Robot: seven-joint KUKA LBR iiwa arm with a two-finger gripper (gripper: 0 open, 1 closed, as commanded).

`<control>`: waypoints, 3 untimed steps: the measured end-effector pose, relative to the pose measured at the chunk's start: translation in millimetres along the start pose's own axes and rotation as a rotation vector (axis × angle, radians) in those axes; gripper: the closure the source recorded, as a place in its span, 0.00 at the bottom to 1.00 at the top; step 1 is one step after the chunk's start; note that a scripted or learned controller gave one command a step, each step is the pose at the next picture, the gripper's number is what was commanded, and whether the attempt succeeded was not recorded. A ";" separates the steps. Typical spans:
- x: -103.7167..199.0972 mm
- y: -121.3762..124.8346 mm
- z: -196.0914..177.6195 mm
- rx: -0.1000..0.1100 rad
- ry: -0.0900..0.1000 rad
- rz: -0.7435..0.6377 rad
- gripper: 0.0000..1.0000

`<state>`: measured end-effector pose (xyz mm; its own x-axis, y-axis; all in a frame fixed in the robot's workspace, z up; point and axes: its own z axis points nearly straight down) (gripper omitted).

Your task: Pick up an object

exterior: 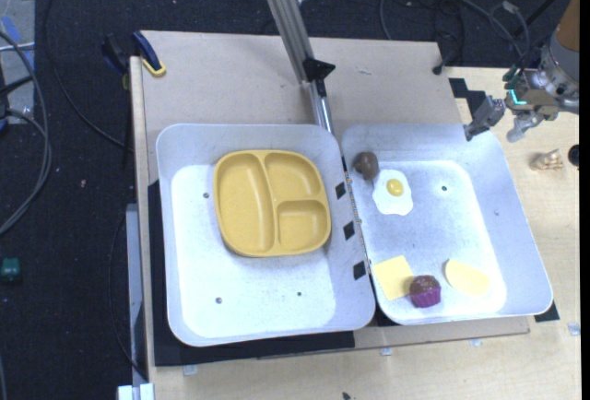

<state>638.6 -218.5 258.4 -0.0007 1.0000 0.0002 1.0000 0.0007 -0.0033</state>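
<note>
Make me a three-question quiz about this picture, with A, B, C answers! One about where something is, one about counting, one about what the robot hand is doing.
1. Where is the yellow plate?
A. left bin
B. right bin
C. on the floor

2. How many things lie in the right bin?
A. two
B. five
C. eight

3. Where is the gripper?
A. pressed onto the plate
B. at the right bin's far right corner
C. over the left bin

Answers: 1 A, the plate sits in the left bin. 2 B, brown ball, fried egg, cheese square, purple piece, yellow slice. 3 B, it hangs by that corner.
</note>
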 end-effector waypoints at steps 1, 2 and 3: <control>0.0 0.9 -2.1 -0.004 -0.001 -0.001 0.00; 5.2 1.5 60.0 -0.001 0.000 -0.002 0.00; 9.1 5.6 122.6 0.000 0.000 -0.004 0.00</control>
<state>643.8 -209.4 135.7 -0.0042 1.0000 0.0000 1.0000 0.0042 -0.0029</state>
